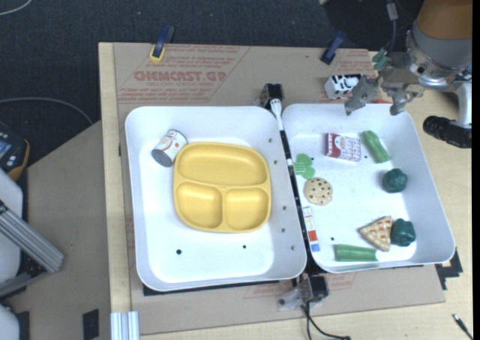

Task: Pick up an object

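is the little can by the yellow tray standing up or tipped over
Tipped over: the can lies on its side beside the yellow tray.

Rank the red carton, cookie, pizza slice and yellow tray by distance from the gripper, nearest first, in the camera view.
From the gripper:
1. Red carton, right bin, top.
2. Cookie, right bin, left side.
3. Pizza slice, right bin, bottom.
4. Yellow tray, left bin.

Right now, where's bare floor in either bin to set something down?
Left bin: the front strip below the yellow tray. Right bin: the middle, between cookie and green ball. Crowded: the front right corner by the pizza slice, and the back under the gripper.
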`<control>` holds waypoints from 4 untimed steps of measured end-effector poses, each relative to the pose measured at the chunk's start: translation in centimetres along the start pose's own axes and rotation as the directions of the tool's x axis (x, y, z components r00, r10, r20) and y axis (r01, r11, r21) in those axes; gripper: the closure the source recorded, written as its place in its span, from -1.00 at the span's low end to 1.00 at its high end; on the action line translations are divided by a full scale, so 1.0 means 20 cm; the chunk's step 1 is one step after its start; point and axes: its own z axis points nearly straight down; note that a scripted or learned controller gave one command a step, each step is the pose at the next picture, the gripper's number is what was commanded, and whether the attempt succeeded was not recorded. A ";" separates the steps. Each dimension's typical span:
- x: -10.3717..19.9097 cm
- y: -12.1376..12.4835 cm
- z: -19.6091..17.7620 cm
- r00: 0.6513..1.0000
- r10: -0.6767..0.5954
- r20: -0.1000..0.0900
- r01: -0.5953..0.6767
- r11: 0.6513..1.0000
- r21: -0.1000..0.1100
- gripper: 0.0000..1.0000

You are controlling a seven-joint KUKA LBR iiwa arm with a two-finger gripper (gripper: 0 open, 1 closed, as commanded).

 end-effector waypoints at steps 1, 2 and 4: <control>0.00 0.01 -0.04 1.000 -0.002 0.002 0.002 1.000 -0.013 -1.00; 0.02 0.00 0.18 1.000 -0.002 0.001 0.002 1.000 -0.008 -1.00; 0.00 -0.03 0.81 1.000 -0.002 0.000 0.002 1.000 -0.005 -1.00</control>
